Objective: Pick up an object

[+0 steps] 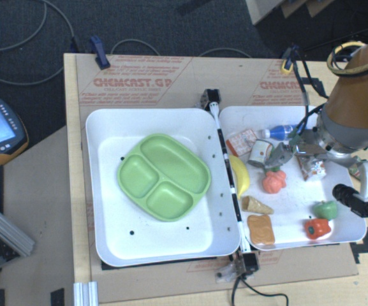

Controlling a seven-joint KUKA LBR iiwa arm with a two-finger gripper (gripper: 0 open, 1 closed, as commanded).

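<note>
Two white bins share the counter [139, 75]: the left bin [101, 171] carries a green tray [164, 177], the right bin [286, 238] the small pickable items. The tool [278, 160] hangs just above an orange ball [273, 182]; I cannot tell its state.

Arm [356, 116]: a thick rounded body, grey at the lower wrist section.
Band: broad orange-brown collar above the grey part.
Cables: black leads run along the arm's left side, with a yellow loop near the top.
Gripper [278, 158]: small, metallic grey, mounted on a dark wrist block.
</note>
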